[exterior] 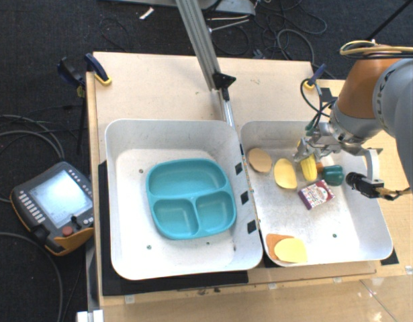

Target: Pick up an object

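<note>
Hovering low in the right bin [367, 237], gripper [307, 154] just above a yellow block [308, 170]; open or shut, cannot tell. Nothing visibly lifted, so the pick not yet done. Close by: a teal block [333, 174], purple packet [315, 194], yellow disc [285, 174], tan disc [260, 160]. Left bin [125, 247] bearing a teal divided tray [191, 198].

A grey KUKA iiwa arm [394, 99] with rounded casings and a broad orange band [359, 89] above the wrist, black and yellow cables [357, 45] looping along its upper side, ends in a small metallic two-finger gripper [307, 154] with thin wires at the wrist.
</note>
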